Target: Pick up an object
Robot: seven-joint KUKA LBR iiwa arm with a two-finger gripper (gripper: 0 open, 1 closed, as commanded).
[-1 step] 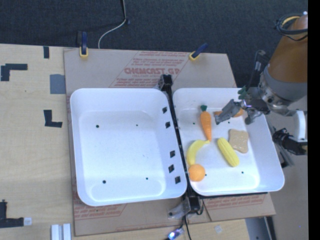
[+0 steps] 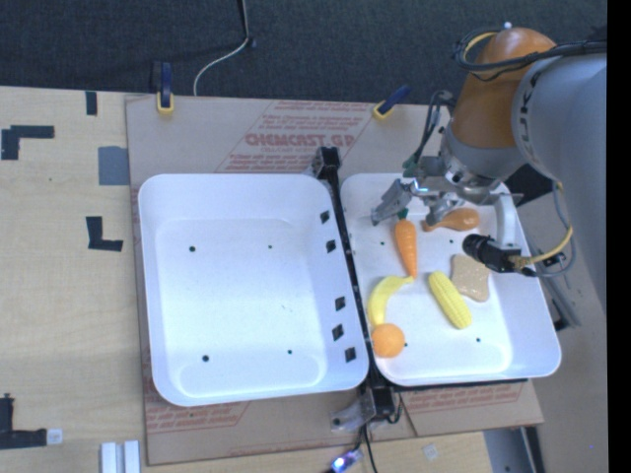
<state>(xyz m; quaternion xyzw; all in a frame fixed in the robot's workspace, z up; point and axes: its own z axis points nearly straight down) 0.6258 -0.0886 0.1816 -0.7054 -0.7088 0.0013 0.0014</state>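
Arm: the grey robot arm with the orange band (image 2: 493,77) is reaching in over the right white bin (image 2: 523,363).
Hand: the two-finger gripper (image 2: 412,207) is hanging with its fingers spread apart, holding nothing.
Closest toy: the orange plastic carrot (image 2: 405,247) is lying just below the fingers.
Other toys: the yellow banana (image 2: 385,297), yellow corn cob (image 2: 450,300), round orange ball (image 2: 387,340) and tan bread piece (image 2: 471,278) are resting nearby.
Job: nothing is picked up yet; grabbing and lifting are waiting.

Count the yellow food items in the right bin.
2. A curved yellow plastic banana lies by the bin's left wall, just above the round orange fruit. A yellow corn cob lies mid-bin, beside the tan bread slice. The arm may hide others.
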